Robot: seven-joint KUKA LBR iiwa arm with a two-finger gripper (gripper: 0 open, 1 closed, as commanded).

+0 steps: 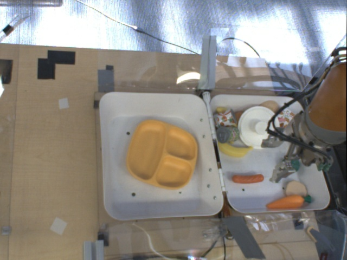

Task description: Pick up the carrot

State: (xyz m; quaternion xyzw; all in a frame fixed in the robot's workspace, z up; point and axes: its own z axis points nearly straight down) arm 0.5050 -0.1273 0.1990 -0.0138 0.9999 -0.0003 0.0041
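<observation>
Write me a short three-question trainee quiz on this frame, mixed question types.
1. True or false: the carrot lies in the right bin.
2. Which lies nearer the carrot: A) the sausage or B) the yellow plate?
3. Fill in: the end effector hangs over the ____ bin.

Key: 1 true; 2 A; 3 right.

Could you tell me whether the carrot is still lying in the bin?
Yes. The carrot lies flat in the right bin, near its front edge, apart from the end effector.
</observation>
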